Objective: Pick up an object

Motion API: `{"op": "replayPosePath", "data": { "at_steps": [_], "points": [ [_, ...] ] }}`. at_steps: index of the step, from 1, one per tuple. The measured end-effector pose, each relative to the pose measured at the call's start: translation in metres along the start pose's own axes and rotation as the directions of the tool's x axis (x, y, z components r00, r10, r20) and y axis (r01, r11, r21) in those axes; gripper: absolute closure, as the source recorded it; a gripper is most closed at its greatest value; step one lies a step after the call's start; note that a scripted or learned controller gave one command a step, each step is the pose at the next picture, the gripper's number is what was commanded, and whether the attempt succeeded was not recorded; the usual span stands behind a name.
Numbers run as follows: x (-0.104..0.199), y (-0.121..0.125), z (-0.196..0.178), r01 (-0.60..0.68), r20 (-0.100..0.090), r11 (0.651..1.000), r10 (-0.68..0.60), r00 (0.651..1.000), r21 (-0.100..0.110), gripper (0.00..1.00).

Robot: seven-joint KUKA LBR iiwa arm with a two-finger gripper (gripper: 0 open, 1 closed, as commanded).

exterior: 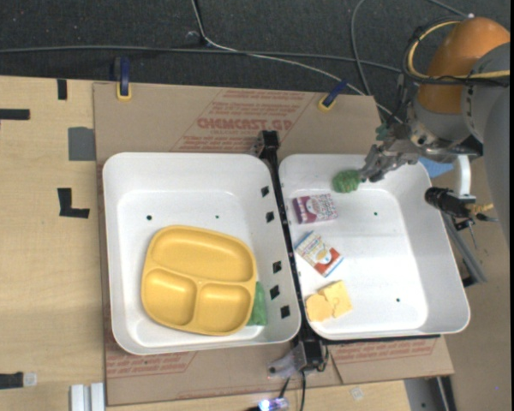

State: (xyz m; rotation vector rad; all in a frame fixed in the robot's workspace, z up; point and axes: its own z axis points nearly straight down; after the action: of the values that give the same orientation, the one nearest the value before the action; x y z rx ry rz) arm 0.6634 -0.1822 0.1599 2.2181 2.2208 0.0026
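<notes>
My gripper (374,169) hangs over the far edge of the right bin (411,255), its tips just right of a small green lump (347,181) that lies by the bin's back wall. The tips seem to touch the lump or stand just beside it. Further down the same bin lie a purple-and-white packet (313,207), a small colourful carton (318,253) and a yellow piece like a cheese wedge (328,301).
The left bin (128,178) holds a yellow divided tray (197,278) with a green item (258,305) tucked at its right edge. A black divider with clips (278,229) runs between the bins. Cables trail across the dark backdrop above.
</notes>
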Motion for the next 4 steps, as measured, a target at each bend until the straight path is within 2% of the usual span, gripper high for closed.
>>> {"op": "replayPosePath", "data": {
  "at_steps": [1, 2, 4],
  "points": [
    [0.0, 0.001, -0.053, 0.0, 0.0, 1.0, 0.0, 1.0, 0.0, 1.0],
    [0.056, -0.001, -0.061, 0.004, -0.001, 1.0, -0.004, 1.0, 0.003, 1.0],
    [0.171, -0.031, -0.068, 0.002, -0.001, 1.0, -0.002, 1.0, 0.006, 1.0]
  ]
}}
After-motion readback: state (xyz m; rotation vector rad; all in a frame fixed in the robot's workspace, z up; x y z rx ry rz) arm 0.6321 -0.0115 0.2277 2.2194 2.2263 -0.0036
